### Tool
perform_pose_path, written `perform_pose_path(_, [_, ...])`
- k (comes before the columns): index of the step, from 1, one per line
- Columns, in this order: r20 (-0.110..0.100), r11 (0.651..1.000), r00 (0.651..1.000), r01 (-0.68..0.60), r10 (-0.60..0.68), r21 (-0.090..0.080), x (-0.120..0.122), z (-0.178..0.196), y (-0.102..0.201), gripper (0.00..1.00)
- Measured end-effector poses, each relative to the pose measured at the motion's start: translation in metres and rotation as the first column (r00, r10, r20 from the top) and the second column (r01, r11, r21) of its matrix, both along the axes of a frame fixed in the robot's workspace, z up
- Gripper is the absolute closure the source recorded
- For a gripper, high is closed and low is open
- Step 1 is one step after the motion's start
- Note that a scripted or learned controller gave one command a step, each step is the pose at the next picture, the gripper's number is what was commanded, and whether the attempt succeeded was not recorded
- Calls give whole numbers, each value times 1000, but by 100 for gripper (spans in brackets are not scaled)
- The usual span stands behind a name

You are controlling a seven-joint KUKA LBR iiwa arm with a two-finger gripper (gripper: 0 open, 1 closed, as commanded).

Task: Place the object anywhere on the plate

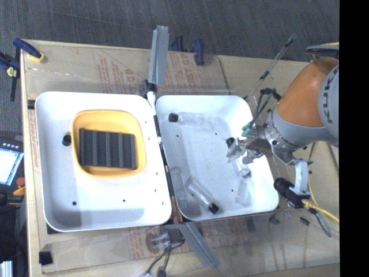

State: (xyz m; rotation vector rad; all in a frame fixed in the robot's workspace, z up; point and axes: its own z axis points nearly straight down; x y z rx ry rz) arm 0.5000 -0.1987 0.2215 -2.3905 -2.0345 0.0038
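Observation:
A yellow plate [86, 121] lies in the left bin [57, 201], with a dark grey ridged block [108, 149] on its middle. Three clear plastic bottles lie in the right bin [202, 154]. One with a black cap [189, 119] is at the far edge, and another black-capped one [199, 196] lies near the front left corner. The third [244, 190] lies by the right wall. My gripper [240, 154] hangs low over the right side of that bin, just above the third bottle. Nothing shows in its grasp.
A small black piece [67, 139] sits in the left bin beside the plate's left rim. Clamps and metal bars [158, 53] stand along the bench's far edge. Cables and hoses [300, 203] hang by the arm at the right.

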Motion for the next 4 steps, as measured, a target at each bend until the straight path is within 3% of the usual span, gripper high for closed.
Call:
perform_pose_path(1, [2, 989, 989, -148, 148, 0, 1, 53, 73, 100])
perform_pose_path(2, [-3, 957, 957, -292, 292, 3, 59, -11, 96, 100])
perform_pose_path(3, [2, 899, 899, -439, 439, 0, 89, -19, 169, 100])
perform_pose_path(4, [2, 899, 899, -438, 438, 0, 90, -18, 168, 0])
